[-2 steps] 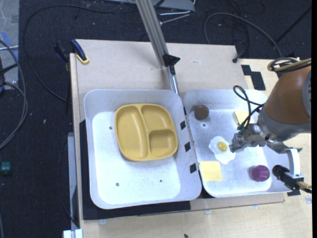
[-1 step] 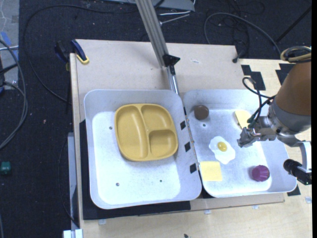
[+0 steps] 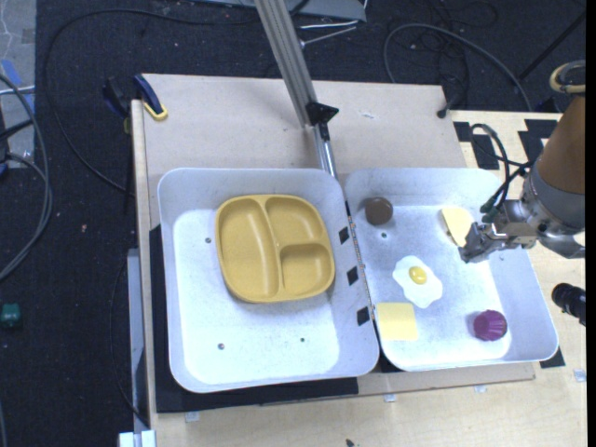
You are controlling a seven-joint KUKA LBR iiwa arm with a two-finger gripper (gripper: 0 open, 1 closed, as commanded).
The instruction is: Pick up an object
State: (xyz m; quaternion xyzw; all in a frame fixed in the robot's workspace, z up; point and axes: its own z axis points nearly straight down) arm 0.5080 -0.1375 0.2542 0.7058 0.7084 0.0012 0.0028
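Right bin (image 3: 521, 343) as landmark. Hand (image 3: 473, 248) hangs low over its right half, just beside the pale yellow wedge (image 3: 455, 222); hand state: cannot tell. Fried egg (image 3: 417, 280) near bin centre, purple ball (image 3: 490, 325) at near-right corner, brown ball (image 3: 377, 210) at far-left, yellow square (image 3: 398, 320) near-left.

Bright, even overhead light; soft shadows, slightly grainy.

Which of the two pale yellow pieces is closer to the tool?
The pale yellow wedge beside the tool; the yellow square lies at the bin's near-left corner.
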